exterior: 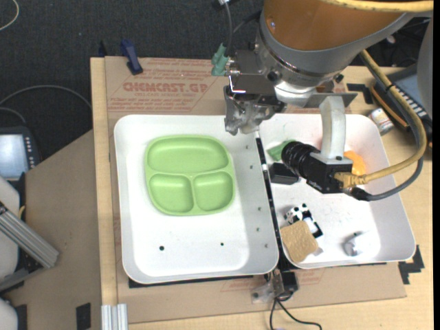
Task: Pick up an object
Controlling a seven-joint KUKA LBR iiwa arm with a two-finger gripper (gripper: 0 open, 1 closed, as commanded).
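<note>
Overhead view of the desk (110, 184). The claw (242, 121) hangs over the far end of the wall between the two bins; whether it grips anything cannot be told. The left bin (130, 246) holds a green divided tray (189, 174). The right bin (395, 218) holds a tan sponge (301, 241), a black-and-white piece (302, 216), a small grey object (353, 245) and an orange item (355, 160)

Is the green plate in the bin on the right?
No, the green plate lies in the left bin.
</note>
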